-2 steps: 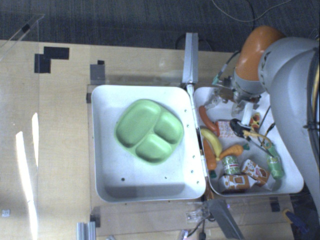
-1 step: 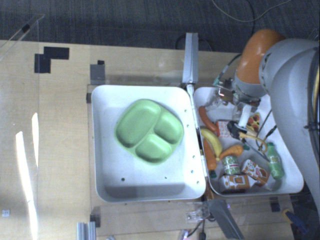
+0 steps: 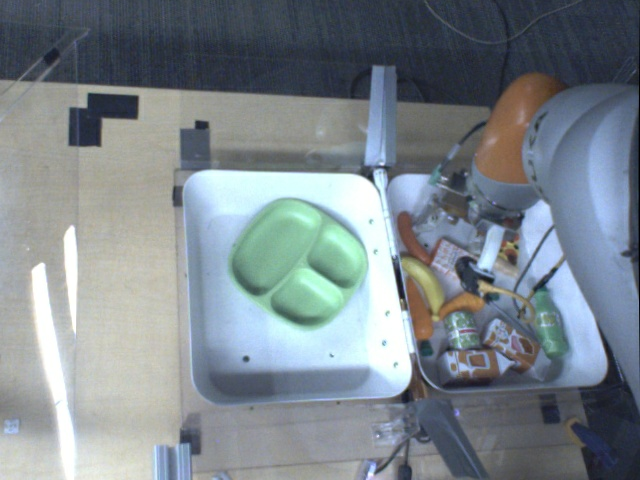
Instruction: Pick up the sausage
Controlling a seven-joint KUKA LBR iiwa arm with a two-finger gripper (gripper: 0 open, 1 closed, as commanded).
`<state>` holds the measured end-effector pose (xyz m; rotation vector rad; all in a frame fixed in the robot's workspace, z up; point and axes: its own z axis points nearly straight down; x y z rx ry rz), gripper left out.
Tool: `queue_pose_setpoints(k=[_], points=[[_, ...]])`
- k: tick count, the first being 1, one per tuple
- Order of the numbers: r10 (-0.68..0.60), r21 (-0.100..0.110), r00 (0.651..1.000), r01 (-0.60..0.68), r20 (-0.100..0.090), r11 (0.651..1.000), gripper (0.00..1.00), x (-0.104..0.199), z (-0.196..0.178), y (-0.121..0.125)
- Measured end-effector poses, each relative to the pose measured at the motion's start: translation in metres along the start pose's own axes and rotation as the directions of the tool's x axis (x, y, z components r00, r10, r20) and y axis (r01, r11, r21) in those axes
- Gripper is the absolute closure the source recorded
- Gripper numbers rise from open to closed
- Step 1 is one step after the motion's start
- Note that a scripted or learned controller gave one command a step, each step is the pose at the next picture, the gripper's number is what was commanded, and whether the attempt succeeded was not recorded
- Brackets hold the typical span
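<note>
While the arm hangs over the right bin [image 3: 590, 363], its claw [image 3: 462, 230] sits amid clutter, can't tell its state. Sausage [image 3: 413, 238], probably that reddish thing, lies just left of the claw by the bin's left wall, long axis running far-to-near.

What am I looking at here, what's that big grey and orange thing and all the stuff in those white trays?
The picture comes from a single camera fixed above a bench, looking down at a slant. The grey and orange thing is a robot arm reaching in from the right; its gripper hangs over the right bin. That bin holds a jumble of toy food: a reddish sausage along its left side, a banana, a green bottle, a can and small cartons. The left bin holds a green divided plate. I can't see anything held in the gripper.
</note>
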<state>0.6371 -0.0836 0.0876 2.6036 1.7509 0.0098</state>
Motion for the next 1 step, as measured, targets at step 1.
queue_pose_setpoints(k=[1], points=[[0.059, 0.01, 0.998, -0.059, 0.003, 0.998, 0.0, 0.0094, 0.001, 0.0293]])
